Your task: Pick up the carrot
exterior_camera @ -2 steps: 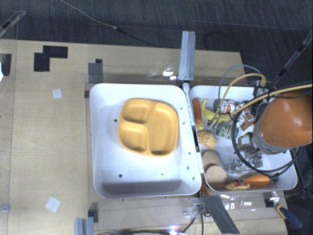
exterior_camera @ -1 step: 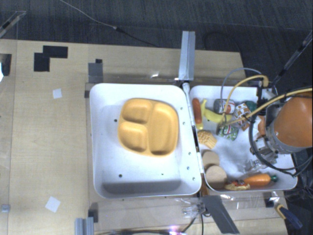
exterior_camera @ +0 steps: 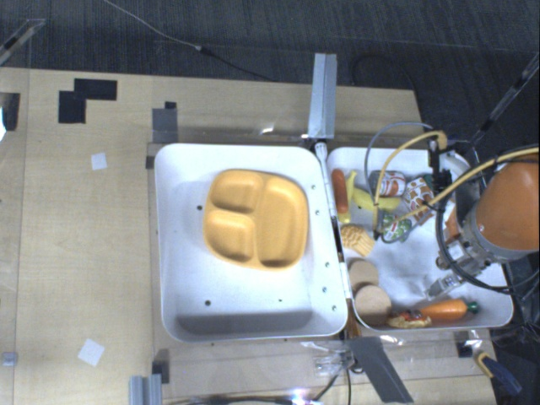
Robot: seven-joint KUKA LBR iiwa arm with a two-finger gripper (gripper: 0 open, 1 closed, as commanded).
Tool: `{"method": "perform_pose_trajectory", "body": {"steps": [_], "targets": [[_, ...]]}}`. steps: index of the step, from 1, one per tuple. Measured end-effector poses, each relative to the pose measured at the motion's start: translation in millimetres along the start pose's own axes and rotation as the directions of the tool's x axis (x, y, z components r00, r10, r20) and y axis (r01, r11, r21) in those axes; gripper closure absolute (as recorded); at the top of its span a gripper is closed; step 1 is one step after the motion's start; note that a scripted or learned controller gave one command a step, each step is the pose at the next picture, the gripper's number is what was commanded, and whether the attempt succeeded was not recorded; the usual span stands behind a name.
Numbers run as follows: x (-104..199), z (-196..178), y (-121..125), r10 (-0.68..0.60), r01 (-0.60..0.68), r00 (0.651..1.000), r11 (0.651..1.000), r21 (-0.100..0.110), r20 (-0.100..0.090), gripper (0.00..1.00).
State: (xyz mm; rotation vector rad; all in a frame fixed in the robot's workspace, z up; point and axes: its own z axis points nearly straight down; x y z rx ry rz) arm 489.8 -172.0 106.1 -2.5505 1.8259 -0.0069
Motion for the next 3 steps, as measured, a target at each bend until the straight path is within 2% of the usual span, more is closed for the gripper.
{"method": "perform_pose_trajectory", "body": {"steps": [1,2,3], "targets": [[-34.1,16.2,-12.5,-0.187,0.187,0.982,0.982,-0.001,-0.009,1.00],[10.7,16.8,2.4,-0.462,0.462,0.887,0.887,0.003,-0.006,1.00],[-80.0,16.0,-44.2,-0.574,0.574,0.819,0.819,0.004,-0.008,1.00]]}}
